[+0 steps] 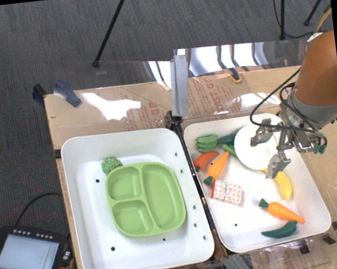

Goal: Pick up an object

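My gripper [279, 158] hangs over the right bin [254, 236], at the right edge of a white round plate [254, 149] and just above a yellow banana [283, 185]. Its fingers point down and nothing shows between them. Around it lie an orange carrot [281, 211], a dark green pepper [279, 230], a red-and-white packet [227, 192], a second carrot [217, 166], a red-orange vegetable [203, 159] and green pieces [207, 142].
The left bin [89, 232] holds a green divided tray [145, 198] with a small green knobbly toy [111, 164] at its top left corner. A grey upright post [178, 87] stands behind the seam between the bins. A pendant [28, 257] lies on the floor at lower left.
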Available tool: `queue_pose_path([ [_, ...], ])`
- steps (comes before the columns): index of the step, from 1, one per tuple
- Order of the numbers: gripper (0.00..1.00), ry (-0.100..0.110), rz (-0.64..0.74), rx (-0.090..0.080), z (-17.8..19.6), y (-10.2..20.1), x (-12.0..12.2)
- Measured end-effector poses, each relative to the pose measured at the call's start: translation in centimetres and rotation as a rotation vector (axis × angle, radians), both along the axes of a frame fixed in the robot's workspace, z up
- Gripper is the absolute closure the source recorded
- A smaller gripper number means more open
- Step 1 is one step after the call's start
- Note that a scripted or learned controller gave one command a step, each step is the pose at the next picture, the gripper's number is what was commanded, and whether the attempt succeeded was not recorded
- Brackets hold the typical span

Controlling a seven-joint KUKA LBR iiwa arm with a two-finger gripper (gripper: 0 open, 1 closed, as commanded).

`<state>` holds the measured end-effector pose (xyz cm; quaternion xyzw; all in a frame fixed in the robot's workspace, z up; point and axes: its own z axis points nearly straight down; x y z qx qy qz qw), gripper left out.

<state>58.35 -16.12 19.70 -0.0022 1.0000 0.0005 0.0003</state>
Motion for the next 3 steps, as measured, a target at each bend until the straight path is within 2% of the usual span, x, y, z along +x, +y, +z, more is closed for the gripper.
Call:
queue_pose_path([
  [1,0.0,0.007,-0.171,0.002,-9.5,3.1,5.3],
  [2,0.0,0.001,-0.256,0.001,-10.9,6.8,5.5],
  [3,0.0,0.002,-0.248,0.0,-11.0,-0.1,0.6],
])
